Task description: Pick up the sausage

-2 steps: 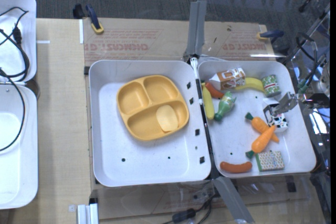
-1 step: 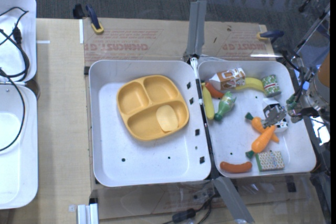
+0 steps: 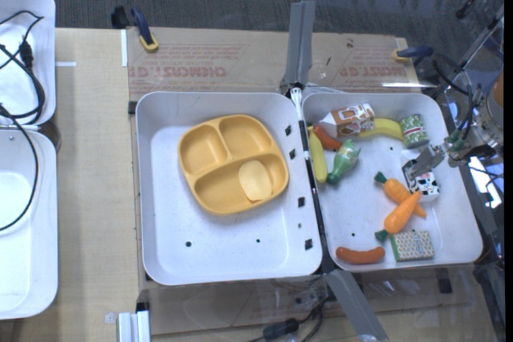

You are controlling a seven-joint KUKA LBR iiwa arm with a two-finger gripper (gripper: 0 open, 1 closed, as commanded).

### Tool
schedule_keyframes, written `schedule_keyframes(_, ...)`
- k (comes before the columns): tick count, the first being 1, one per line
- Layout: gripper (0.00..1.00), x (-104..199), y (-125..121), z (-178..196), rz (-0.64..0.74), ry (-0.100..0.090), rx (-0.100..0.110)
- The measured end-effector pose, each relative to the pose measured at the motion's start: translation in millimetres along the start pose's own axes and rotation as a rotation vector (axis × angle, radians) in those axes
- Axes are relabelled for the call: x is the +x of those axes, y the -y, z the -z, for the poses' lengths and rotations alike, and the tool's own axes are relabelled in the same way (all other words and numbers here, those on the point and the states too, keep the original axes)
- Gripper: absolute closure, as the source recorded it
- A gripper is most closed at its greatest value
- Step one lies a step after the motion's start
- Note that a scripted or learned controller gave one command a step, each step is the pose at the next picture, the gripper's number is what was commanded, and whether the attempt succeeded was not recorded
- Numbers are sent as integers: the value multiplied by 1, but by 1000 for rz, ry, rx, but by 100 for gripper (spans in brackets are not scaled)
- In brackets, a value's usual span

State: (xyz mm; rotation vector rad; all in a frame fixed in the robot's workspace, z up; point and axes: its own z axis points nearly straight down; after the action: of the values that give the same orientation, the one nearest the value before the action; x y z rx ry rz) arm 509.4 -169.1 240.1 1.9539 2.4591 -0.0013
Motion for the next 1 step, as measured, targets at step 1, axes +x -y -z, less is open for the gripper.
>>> schedule_keyframes(1, 0, 43, -78, -148, 140, 0, -1)
